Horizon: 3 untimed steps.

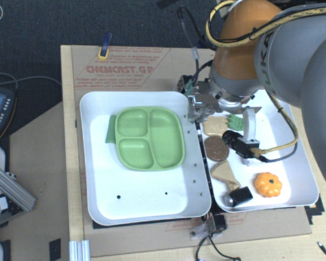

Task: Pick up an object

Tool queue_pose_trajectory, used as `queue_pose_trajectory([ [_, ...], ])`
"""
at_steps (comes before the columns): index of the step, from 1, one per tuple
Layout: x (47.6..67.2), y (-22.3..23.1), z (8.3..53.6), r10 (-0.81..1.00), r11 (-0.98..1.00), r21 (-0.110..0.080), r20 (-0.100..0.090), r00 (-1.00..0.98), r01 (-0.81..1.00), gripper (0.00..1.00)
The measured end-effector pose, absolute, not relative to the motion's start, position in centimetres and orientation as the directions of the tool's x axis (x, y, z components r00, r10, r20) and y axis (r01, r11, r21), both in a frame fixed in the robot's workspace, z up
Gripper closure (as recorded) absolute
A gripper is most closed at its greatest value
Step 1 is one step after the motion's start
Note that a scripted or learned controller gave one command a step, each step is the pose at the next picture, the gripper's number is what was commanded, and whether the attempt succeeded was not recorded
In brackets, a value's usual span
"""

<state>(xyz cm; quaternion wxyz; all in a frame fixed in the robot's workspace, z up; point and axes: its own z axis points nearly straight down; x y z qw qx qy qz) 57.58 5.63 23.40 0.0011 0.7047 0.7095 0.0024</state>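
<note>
My gripper (197, 111) hangs low over the far left corner of the right bin (301, 170), close to the wall between the two bins. Just right of it lies a tan square piece (214, 126), with a small green item (236, 122) beside that. A brown round disc (216, 149) sits a little nearer the front, then a tan wedge (225, 172). An orange pumpkin (268, 184) and a small black block (240, 195) rest near the front edge. I see nothing held.
The left bin (98, 189) holds a green divided plate (150, 138) with a darker green piece (110, 129) poking out at its left side. The grey arm covers the right bin's far right part. Cardboard lies under both bins.
</note>
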Motion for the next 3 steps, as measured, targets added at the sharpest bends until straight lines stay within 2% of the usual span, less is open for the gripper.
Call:
queue_pose_trajectory([
  [1,58.40,5.37,22.48,1.000,0.002,0.002,-0.001,-0.002,1.000,1.00],
  [2,57.75,5.75,23.43,1.000,0.001,0.003,0.000,-0.001,1.000,1.00],
  [3,58.66,6.18,23.01,1.000,0.000,0.003,-0.001,0.000,1.000,1.00],
])
